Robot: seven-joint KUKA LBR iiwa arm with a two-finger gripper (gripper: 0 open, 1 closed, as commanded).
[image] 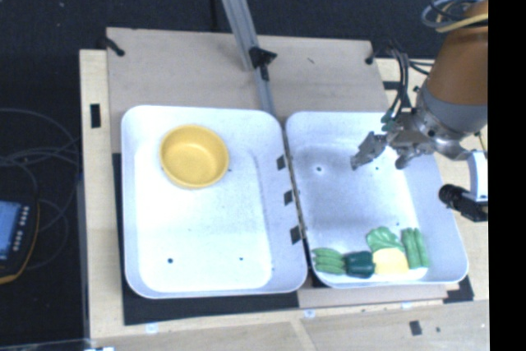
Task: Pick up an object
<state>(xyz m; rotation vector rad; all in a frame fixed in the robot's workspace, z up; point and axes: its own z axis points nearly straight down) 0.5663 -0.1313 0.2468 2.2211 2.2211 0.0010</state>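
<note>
— Gripper (pixel 383 154) first: where does it sit?

— Over the right bin (pixel 345 201), near that bin's upper right part, at the end of the grey arm (pixel 454 86) with the orange band. Two dark fingers show, one pointing down-left and the other shorter beside it, with white bin floor visible between them. So they stand spread, and nothing is pinched.

— What could it pick up?

— A small huddle of toys, well below the gripper, against the near wall of the same bin. From left to right: a green pod-like piece (pixel 328 260), a dark green block (pixel 359 263), a yellow piece (pixel 390 260), and a green ribbed piece (pixel 414 247) standing at the end. A light green leafy piece (pixel 380 238) lies just behind the yellow one. They touch or nearly touch each other; their exact kinds are too small to tell.

— Anything to the gripper's left?

— A yellow bowl (pixel 195 156), far left of the gripper and about level with it, upright in the upper part of the left bin (pixel 197 259). It is well apart from the toys.

— And above the gripper?

— A grey metal pole (pixel 234 0) slants in up and to the left, ending near the seam between the two bins. The bench (pixel 329 70) shows bare tan board up there.
</note>
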